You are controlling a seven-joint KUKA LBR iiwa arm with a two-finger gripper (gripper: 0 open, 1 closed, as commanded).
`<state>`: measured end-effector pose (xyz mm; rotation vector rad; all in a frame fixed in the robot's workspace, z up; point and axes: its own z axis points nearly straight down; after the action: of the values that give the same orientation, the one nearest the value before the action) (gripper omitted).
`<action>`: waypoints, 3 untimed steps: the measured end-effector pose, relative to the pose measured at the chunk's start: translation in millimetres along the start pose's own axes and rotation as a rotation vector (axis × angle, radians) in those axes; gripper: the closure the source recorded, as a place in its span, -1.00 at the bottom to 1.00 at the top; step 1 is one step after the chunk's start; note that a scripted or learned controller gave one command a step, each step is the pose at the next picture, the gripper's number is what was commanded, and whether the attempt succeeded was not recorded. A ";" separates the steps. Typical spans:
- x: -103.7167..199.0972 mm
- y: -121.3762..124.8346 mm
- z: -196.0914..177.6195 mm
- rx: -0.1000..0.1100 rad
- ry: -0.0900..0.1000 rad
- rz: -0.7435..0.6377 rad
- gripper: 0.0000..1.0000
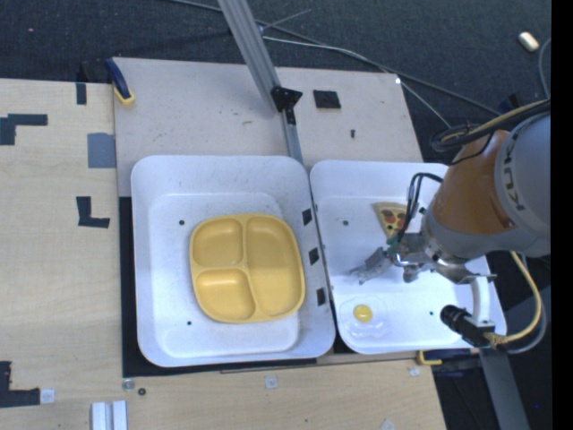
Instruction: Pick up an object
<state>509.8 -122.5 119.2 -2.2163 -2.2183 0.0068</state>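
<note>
In the right bin (345,182), a pizza-slice toy (389,215) lies near the back, beside the arm's wrist. A fried-egg toy (363,314), white with a yellow yolk, rests near the bin's front edge. My gripper (380,263) hangs low over the middle of the right bin, between the pizza slice and the egg, pointing left. I see nothing held in it. The grey arm with its orange band (466,200) covers the bin's right side.
The left bin (157,240) holds a yellow divided plate (246,267). A metal pole (255,43) slants down to the gap between the bins at the back. Cables run over the dark floor behind the bench.
</note>
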 end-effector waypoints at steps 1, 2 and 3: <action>0.3 0.5 -12.4 -0.003 0.000 -0.001 1.00; 6.1 -1.3 -60.8 -0.010 -0.001 -0.001 1.00; 5.8 -2.8 -103.0 -0.010 -0.002 0.000 1.00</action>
<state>507.8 -116.8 222.2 -2.2219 -2.2245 -0.0025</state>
